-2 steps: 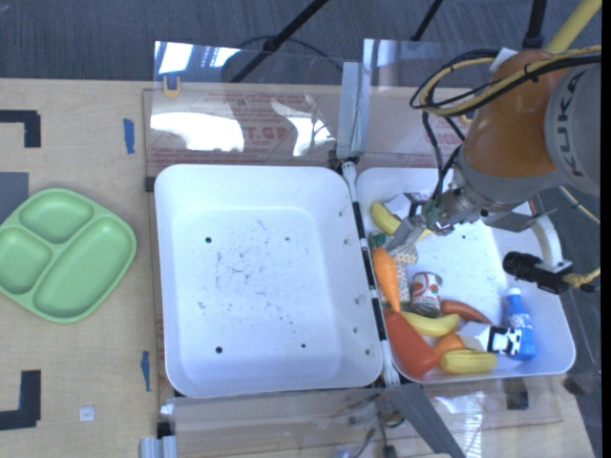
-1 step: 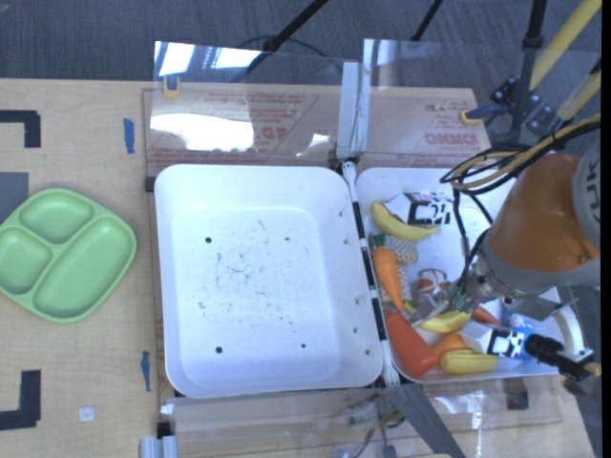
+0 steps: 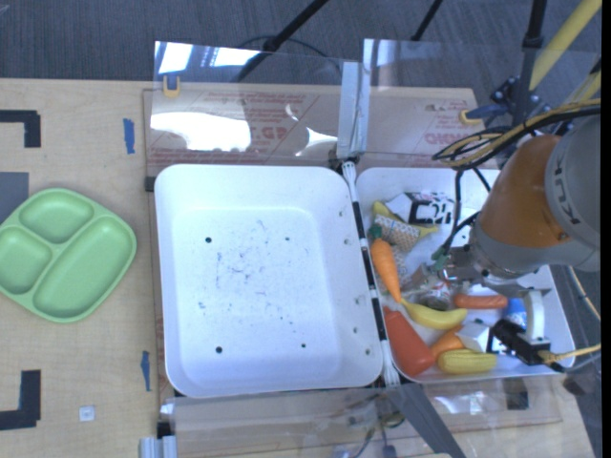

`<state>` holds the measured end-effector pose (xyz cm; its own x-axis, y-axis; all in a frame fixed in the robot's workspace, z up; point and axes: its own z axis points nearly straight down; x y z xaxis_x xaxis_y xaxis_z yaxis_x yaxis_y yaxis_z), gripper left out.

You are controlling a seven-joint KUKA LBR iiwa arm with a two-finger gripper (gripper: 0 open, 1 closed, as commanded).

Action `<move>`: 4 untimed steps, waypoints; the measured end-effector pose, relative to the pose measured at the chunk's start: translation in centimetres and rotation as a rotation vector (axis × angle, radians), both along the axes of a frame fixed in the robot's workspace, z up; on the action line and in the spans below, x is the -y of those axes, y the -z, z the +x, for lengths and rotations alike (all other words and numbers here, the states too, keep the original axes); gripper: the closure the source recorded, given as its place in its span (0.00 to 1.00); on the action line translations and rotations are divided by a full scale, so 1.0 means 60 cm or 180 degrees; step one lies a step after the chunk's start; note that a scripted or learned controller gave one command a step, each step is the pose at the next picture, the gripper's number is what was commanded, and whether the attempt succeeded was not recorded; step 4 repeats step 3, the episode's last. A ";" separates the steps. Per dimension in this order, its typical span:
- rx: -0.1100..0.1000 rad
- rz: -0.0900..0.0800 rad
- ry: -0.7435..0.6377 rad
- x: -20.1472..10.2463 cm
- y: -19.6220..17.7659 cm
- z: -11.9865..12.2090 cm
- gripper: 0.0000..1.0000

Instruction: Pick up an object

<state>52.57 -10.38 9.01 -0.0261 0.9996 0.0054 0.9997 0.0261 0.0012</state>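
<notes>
The arm [image 3: 535, 198] is seen reaching in over the right bin [image 3: 563, 337], its orange band above the pile of toy food. The gripper [image 3: 441, 273] is lowered among the items, though whether anything is gripped cannot be told. A carrot [image 3: 385, 265] lies by the bin's left wall, a banana [image 3: 434, 315] just beneath the gripper, a red pepper [image 3: 409, 346] below. A green divided plate [image 3: 62, 253] sits well apart on the bench.
</notes>
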 end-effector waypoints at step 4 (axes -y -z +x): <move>0.0000 -0.0020 -0.0044 -0.155 -0.183 0.091 1.00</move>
